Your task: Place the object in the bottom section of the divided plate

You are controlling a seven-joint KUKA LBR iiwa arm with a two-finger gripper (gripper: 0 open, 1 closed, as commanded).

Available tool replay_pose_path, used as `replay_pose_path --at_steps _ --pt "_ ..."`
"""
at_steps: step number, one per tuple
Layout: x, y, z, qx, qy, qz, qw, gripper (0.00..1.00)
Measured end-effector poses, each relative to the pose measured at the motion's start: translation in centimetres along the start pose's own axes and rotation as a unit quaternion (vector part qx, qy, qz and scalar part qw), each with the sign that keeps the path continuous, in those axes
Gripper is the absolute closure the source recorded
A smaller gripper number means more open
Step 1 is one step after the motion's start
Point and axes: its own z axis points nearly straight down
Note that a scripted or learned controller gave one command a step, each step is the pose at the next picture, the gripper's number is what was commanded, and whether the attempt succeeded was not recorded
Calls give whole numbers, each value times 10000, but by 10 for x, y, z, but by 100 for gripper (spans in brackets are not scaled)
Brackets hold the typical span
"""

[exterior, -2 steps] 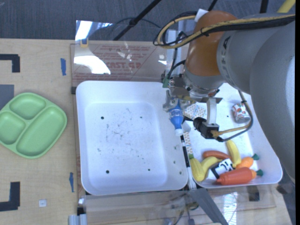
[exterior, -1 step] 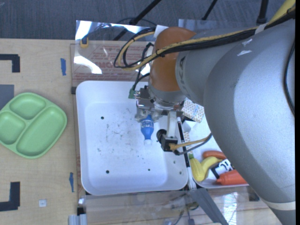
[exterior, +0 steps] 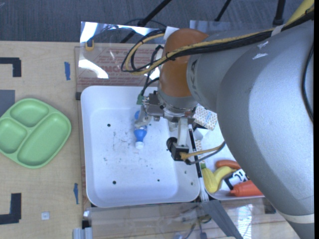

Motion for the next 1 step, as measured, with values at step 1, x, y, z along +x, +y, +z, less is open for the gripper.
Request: replay_pose_path --at_steps 1 --pt "89 31 -66 -26 -1 -527 9986 0"
